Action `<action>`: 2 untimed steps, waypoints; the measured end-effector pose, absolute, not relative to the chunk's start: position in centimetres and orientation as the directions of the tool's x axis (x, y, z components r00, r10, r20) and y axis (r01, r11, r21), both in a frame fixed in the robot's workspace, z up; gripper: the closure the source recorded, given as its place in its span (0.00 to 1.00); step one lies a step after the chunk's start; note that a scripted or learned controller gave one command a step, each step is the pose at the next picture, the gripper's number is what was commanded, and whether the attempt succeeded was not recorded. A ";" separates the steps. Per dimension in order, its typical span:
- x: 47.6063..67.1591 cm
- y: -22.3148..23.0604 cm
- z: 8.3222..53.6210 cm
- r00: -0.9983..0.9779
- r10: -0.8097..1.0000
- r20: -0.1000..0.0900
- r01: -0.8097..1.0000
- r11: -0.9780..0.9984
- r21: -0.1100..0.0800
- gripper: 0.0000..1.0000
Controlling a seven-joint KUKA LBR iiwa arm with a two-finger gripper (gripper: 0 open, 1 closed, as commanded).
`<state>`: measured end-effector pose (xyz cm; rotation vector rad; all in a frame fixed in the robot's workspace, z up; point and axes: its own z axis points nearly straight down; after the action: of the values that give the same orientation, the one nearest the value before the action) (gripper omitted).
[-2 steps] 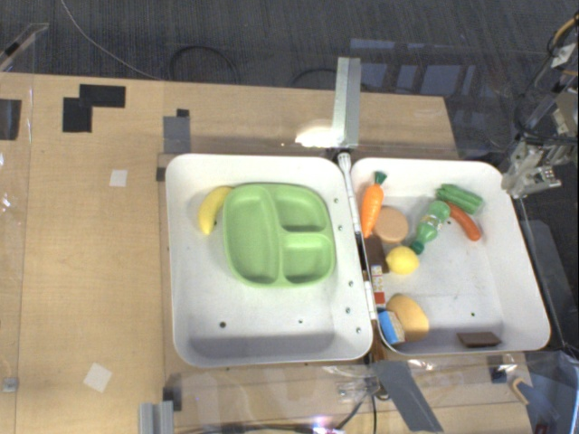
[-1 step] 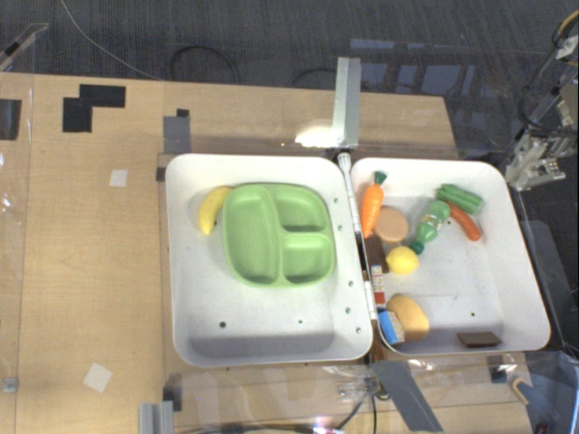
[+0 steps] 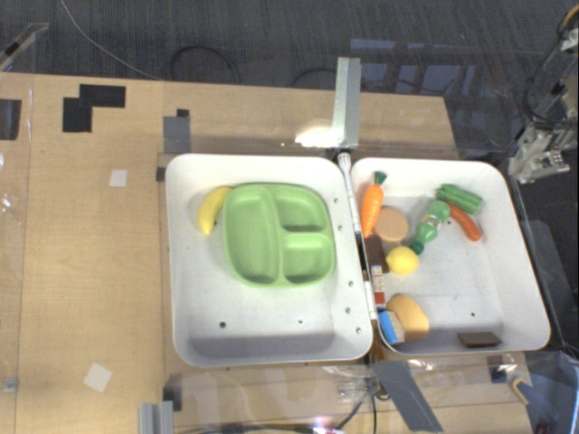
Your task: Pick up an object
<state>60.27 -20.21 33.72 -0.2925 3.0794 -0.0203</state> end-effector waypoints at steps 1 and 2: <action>60.5 -20.1 35.1 -0.980 -0.189 -0.059 -0.188 0.982 -0.022 1.00; 51.3 -20.6 26.8 -1.000 -0.024 -0.005 -0.024 1.000 -0.001 1.00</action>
<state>51.25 -20.62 26.84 -0.0380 3.1367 -0.0014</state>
